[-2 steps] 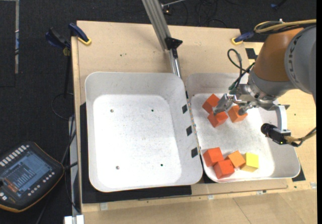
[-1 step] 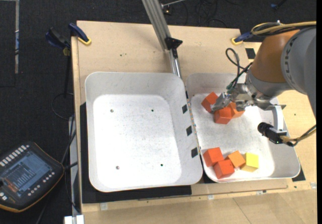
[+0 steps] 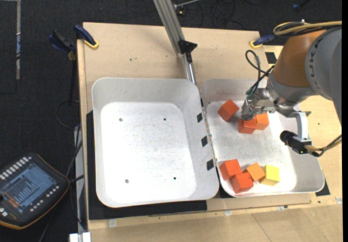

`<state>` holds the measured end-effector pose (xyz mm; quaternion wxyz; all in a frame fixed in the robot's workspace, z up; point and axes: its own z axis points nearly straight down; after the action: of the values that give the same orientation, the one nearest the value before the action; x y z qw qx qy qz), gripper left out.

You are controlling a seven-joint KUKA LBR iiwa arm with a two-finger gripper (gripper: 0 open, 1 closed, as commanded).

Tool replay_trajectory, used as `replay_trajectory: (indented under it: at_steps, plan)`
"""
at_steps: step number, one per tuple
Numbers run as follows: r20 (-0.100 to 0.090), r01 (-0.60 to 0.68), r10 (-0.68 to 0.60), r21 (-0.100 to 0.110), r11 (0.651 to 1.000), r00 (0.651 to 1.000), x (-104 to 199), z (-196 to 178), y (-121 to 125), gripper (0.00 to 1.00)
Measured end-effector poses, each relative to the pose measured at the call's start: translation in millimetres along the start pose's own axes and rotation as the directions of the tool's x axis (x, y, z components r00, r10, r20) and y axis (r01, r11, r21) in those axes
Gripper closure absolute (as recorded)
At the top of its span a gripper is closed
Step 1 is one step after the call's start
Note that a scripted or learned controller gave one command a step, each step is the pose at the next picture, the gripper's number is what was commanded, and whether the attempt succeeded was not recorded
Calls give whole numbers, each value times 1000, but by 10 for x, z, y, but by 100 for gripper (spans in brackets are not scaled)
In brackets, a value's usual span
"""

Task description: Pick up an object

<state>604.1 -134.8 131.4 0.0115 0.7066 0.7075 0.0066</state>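
Observation:
Several small blocks lie in the right bin (image 3: pixel 304 175). An orange-red block (image 3: pixel 228 110) sits near the bin's upper left. Just right of it, a red block (image 3: pixel 247 125) and an orange block (image 3: pixel 261 121) lie pressed together. My gripper (image 3: pixel 251 111) is down in the bin, right at the top edge of that pair, and it hides part of them. Along the bin's front edge sit two red blocks (image 3: pixel 230 168) (image 3: pixel 242 181), an orange block (image 3: pixel 255 172) and a yellow block (image 3: pixel 272 174).
The left bin (image 3: pixel 103 126) adjoins the right one, their rims meeting at mid-bench. A metal pole (image 3: pixel 166 10) slants in from the top to the bins' junction. Cables (image 3: pixel 304 146) hang off the wrist over the right bin's right side. A teach pendant (image 3: pixel 27 186) lies on the floor at the left.

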Motion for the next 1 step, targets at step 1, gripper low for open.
replay_trajectory:
  at_steps: [1]
  plan:
    - [-5, 0, 0, 19, 1000, 1000, -73, -521, 110, 100]
